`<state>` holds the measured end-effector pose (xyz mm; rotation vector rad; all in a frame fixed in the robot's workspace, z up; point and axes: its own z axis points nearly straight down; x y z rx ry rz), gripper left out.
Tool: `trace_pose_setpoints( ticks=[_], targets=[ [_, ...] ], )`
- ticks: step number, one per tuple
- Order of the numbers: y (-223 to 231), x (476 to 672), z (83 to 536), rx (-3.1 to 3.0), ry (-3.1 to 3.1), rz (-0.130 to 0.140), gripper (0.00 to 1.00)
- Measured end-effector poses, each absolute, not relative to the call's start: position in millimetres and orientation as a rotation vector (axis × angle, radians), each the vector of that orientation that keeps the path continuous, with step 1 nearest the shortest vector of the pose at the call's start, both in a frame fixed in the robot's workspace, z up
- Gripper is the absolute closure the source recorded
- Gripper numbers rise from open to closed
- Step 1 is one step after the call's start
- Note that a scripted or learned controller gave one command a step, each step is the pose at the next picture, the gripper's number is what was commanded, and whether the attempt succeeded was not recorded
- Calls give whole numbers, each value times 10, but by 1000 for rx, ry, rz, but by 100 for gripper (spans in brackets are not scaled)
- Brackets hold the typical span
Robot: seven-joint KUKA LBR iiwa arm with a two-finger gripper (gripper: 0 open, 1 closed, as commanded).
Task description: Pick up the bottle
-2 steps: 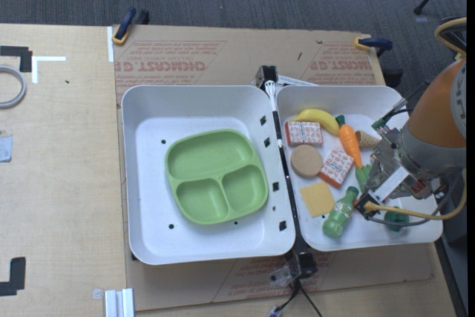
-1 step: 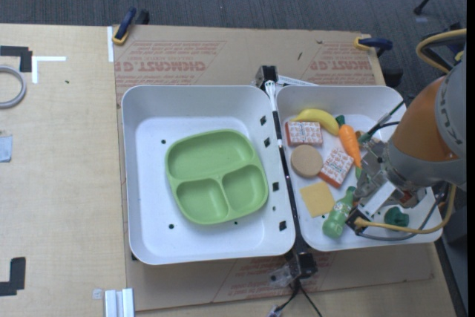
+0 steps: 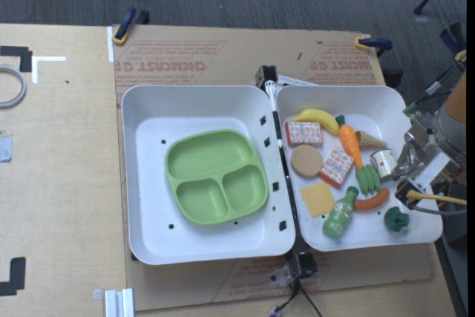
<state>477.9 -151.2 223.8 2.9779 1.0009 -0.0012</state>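
Bottle, green, lies tilted among toy foods near the right bin's front wall, while the gripper sits at the bin's right edge, apparently not yet reaching in.

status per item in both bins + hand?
bottle: lying tilted in right bin, untouched
hand: over right bin's right edge, away from the bottle
green tray: flat in left bin, compartments bare
carrot: lying down
banana: lying near the far wall
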Motion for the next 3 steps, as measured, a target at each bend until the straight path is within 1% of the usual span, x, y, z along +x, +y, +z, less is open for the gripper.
trace_pose_setpoints(
  ticks=[1,2,3],
  targets=[
    [-1738,4771,1982,3078,640,-5,100],
    [-2141,4773,1874,3121,364,-3,100],
    [-2220,4772,1846,3126,322,-4,100]
  ],
)
